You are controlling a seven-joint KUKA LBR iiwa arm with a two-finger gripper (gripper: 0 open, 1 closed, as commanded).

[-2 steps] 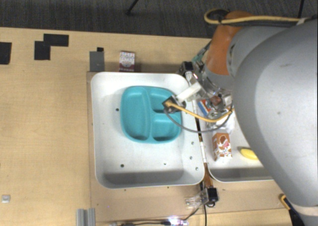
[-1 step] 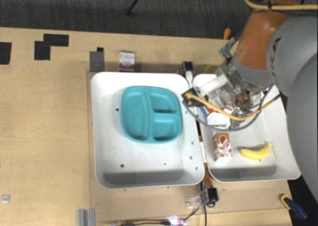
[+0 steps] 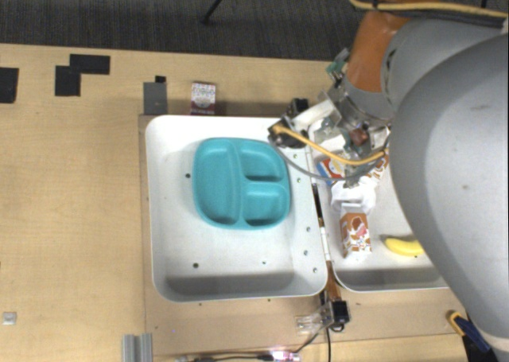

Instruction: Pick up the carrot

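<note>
Two shallow white bins; grey arm's gripper (image 3: 350, 145) sits w/ right bin (image 3: 382, 277) clutter near its left wall. Grip state can't tell. Risk: carrot unidentifiable, prob. snags the wrong item.

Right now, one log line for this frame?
arm: over right bin | gripper: low in bin, fingers unclear | carrot: not identified | left bin: teal plate | right bin: banana, packet

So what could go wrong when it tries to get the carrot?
1. The end effector sits low in the right bin, among cables, and the arm hides much of that bin, so I can't spot a carrot. It may grab blindly.
2. A packet and a yellow banana-like thing lie close by. It could catch one of those instead.
</note>
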